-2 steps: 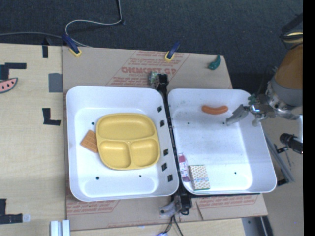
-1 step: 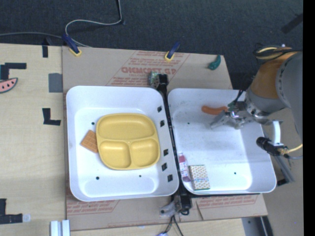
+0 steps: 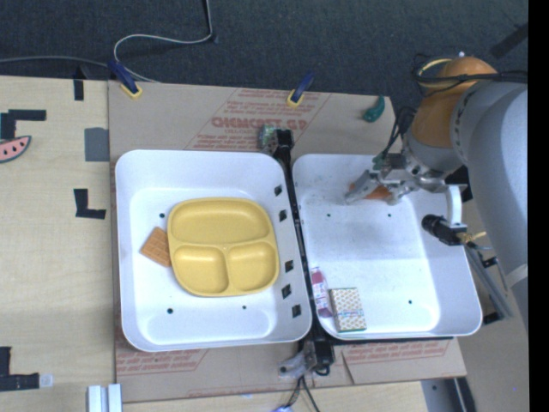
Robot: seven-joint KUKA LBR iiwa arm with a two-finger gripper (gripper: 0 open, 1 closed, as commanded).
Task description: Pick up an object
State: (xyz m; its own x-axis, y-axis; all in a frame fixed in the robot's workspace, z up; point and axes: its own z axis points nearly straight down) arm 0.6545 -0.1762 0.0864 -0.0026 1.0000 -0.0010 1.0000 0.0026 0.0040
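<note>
The gripper [image 3: 371,189] sits low in the right bin's [image 3: 446,307] upper part, over a small orange object [image 3: 378,194]; its grasp and the object's orientation cannot be told.

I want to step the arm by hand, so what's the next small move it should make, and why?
Probably lift a little and check the grasp. The two-finger gripper sits low at the back of the right white bin, with something small and orange at its tip; whether that is gripped is unclear. The small patterned box lies far off at the front edge.
</note>
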